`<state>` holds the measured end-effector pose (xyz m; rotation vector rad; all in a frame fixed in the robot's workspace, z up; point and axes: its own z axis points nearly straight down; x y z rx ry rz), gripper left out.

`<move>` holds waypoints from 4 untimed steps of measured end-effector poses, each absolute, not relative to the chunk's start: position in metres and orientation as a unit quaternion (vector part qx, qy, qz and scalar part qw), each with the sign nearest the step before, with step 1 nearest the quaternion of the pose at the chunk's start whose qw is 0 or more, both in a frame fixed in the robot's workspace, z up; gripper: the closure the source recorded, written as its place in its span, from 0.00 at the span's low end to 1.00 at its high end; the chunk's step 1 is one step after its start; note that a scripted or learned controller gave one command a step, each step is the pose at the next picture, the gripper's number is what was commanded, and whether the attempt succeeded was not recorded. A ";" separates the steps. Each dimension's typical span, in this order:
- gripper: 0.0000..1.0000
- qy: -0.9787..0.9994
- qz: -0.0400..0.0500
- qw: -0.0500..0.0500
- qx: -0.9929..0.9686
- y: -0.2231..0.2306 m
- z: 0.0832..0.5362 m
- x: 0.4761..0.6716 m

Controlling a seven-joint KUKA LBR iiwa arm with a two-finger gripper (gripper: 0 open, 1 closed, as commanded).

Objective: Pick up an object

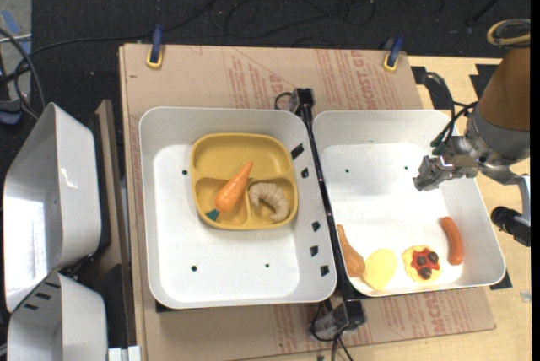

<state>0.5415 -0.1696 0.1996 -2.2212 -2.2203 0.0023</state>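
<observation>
Two-finger gripper (428, 175) hangs over the right white bin (384, 157), carrying nothing; can't tell its state. Likely target: small orange plastic sausage (453, 239), in that bin's near right part; looks light, stiff, slick; take it across the middle. Beside it: red-topped round toy (423, 262), yellow disc (380, 266), brown drumstick (350, 250); nothing blocking; bin wall close. Farther left: yellow divided plate (245, 180) with carrot (233, 187) and shrimp (271, 199).

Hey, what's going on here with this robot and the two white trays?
A grey robot arm reaches in over the right bin, its end effector hovering above bare floor with nothing visibly in it. Along that bin's near edge lie a sausage, a small pizza, a yellow chip and a drumstick. The left bin holds a yellow plate with a carrot and a shrimp.
</observation>
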 end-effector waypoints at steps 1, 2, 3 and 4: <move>1.00 -0.709 0.000 0.001 -0.705 -0.115 0.194 0.545; 1.00 -0.710 -0.001 -0.001 -0.704 -0.066 0.210 0.551; 1.00 -0.710 -0.001 0.000 -0.704 -0.003 0.221 0.556; 1.00 -0.710 -0.001 0.000 -0.704 0.058 0.231 0.557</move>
